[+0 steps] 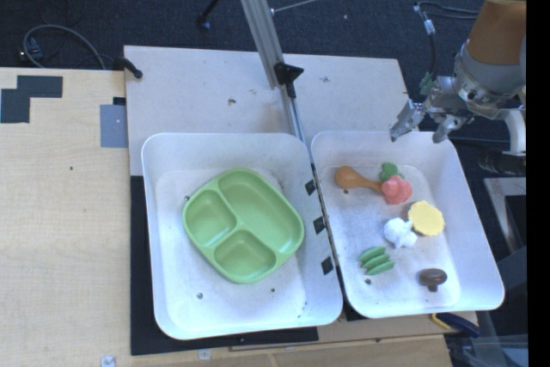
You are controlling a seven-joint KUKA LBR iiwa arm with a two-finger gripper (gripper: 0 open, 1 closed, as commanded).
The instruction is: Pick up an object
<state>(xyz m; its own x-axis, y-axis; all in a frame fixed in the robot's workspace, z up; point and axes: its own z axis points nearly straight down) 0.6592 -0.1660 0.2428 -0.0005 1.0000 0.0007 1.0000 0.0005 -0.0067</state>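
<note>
I see the arm (497,30) coming in at the upper right of the frame, its gripper (424,125) hanging over the back rim of the right bin (481,271). The two fingers stand spread apart with nothing between them, so the tool is released.

The left bin (163,271) holds a green divided plate (243,223), lying flat. In the right bin, the candidates sit loosely grouped: a wooden spoon-like piece (355,179) touching a red and green strawberry (394,187), a yellow round piece (426,218) just beside a white lump (399,232), a green pea pod (375,259) and a small brown mushroom (432,277) near the front.

I judge the approach not yet begun. To do it well, I would choose the mushroom or the pea pod, each standing apart from its neighbours, centre the fingers over it and descend straight.

I can read no brand, label or writing anywhere.
</note>
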